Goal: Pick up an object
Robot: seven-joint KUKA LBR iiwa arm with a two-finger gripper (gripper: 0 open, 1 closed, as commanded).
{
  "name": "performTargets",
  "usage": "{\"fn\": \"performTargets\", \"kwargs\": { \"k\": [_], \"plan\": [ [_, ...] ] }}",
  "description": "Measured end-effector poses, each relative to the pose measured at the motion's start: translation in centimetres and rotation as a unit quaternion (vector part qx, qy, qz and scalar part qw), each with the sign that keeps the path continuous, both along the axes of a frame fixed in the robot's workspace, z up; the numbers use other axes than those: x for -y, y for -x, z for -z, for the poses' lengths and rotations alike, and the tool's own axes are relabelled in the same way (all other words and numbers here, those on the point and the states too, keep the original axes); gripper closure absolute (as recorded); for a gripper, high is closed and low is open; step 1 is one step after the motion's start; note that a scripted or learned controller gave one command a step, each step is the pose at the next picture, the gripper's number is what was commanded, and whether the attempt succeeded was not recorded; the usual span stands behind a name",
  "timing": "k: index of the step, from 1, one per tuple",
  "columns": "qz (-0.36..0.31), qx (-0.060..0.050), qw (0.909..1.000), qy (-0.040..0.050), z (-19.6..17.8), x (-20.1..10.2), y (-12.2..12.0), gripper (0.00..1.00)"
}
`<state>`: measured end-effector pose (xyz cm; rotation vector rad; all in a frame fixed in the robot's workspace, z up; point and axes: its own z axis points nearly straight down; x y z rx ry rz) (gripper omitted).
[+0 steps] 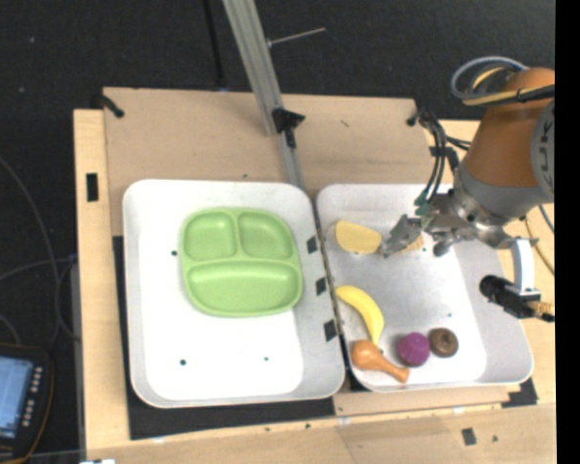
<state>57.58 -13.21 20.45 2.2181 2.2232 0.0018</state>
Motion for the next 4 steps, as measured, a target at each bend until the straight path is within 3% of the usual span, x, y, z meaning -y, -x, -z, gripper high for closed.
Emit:
{"fn": "performTargets", "kwargs": {
  "k": [1,3,4],
  "plan": [
    [0.0,0.0,1.0,-0.0003,0.0,0.0,0.0,0.0],
    [0.002,-0.003,1.0,0.0008,10.5,0.4,-0.9,0.0],
    [0.005,0.001,1.0,0.0005,9.1,0.4,-1.1,1.0]
  ]
}}
